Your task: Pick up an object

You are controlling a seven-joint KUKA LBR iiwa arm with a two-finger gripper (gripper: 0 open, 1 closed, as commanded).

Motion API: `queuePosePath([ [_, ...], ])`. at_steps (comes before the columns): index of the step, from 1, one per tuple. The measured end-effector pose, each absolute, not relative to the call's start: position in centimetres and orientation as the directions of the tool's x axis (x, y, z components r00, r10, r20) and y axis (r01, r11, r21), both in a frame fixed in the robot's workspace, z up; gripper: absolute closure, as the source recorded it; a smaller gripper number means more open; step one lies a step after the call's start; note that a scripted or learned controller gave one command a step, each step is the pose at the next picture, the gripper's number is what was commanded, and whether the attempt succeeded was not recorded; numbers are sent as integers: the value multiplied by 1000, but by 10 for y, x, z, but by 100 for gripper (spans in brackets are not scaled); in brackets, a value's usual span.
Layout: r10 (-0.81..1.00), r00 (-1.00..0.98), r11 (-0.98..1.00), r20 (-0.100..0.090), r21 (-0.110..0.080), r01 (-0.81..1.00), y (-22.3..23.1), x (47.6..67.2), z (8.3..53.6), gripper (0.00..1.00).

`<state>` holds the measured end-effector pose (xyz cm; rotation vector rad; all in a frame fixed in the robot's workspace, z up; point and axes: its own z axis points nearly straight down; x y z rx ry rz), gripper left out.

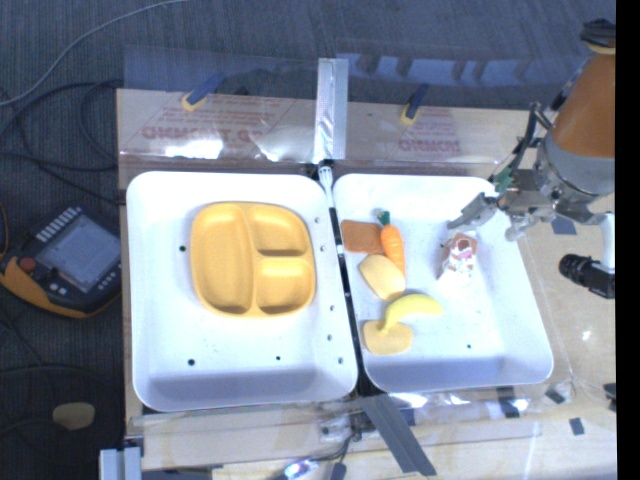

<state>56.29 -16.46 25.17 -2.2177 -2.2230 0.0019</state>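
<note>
- The hand (497, 211) hangs over the right bin's (520, 313) far right corner, fingers spread apart with nothing between them.
- Nearest it lies a small red-and-white toy (460, 254), on the bin floor just below and to the left.
- It looks light and stiff, probably smooth plastic, so it may slip; closing across its narrow middle seems safest.
- A carrot (393, 245) and banana (412, 309) lie farther left; a yellow tray (251, 258) fills the left bin (160, 358).
</note>
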Motion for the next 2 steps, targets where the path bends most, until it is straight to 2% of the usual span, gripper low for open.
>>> queuePosePath([
  [1,999,49,-49,-2,-3,999,-212,562,181,0],
  [2,999,-42,42,0,-2,999,-187,572,129,0],
])
